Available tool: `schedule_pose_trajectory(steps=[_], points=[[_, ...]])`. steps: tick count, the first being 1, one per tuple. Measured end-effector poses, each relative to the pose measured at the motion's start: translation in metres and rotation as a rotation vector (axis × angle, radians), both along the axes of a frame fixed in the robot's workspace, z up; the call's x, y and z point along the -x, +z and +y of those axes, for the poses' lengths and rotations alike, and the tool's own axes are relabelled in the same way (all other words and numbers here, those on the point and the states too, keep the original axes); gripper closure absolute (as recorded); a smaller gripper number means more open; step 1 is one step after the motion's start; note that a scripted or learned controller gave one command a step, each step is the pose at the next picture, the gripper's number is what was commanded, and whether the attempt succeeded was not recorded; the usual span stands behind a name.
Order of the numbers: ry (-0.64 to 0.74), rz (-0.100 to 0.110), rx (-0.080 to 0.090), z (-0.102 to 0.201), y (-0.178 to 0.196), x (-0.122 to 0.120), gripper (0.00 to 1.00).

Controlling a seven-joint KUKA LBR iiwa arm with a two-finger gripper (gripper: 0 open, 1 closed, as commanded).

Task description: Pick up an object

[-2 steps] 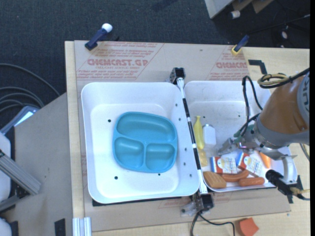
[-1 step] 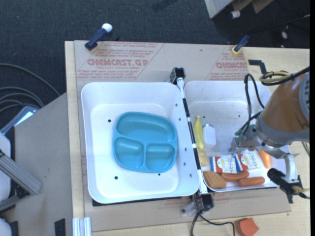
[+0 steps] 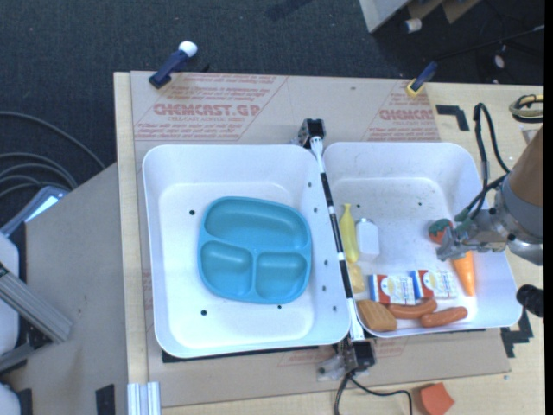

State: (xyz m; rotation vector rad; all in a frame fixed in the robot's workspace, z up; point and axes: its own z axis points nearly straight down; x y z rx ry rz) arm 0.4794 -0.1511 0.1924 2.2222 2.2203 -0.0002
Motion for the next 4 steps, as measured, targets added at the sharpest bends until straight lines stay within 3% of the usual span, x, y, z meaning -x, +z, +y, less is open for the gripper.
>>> schedule_pose_trajectory(steps=[1, 2, 3, 4], points=[[0.0, 0.0, 0.0, 0.0, 0.0, 0.0, 0.0], [0.0, -0.005, 0.001, -0.026, -0.105, -0.002, 0.0], [-0.001, -0.006, 0.001, -0.026, -0.096, -0.002, 1.0], [-0.001, -0.006, 0.002, -0.026, -0.086, -0.002, 1.0]])
